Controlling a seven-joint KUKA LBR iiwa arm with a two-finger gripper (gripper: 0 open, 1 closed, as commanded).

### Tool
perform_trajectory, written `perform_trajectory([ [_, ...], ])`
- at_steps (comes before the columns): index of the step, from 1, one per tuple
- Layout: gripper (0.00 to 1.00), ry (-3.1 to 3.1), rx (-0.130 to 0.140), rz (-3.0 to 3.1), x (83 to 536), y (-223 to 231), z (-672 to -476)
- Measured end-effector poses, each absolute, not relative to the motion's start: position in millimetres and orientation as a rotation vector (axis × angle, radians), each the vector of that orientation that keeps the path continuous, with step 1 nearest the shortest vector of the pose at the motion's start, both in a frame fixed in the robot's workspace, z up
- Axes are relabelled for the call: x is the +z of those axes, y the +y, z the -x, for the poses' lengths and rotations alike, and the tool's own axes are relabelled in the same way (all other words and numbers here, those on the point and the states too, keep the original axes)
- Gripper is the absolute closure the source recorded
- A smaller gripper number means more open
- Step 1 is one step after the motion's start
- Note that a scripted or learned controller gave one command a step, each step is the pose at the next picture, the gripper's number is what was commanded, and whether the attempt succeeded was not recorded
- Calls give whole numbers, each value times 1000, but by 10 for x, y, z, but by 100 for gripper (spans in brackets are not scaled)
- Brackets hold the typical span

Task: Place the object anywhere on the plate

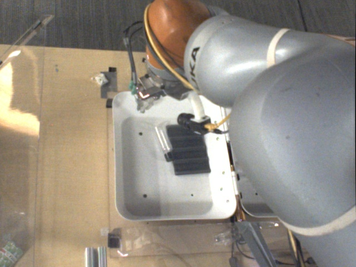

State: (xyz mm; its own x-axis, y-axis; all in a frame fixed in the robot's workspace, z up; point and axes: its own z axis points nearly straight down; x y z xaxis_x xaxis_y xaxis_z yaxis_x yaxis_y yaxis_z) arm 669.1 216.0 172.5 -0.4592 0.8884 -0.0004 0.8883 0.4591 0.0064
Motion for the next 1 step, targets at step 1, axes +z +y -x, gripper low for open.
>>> perform_trajectory([
  [1,100,2969,7,-1011,1505,2221,-6694],
])
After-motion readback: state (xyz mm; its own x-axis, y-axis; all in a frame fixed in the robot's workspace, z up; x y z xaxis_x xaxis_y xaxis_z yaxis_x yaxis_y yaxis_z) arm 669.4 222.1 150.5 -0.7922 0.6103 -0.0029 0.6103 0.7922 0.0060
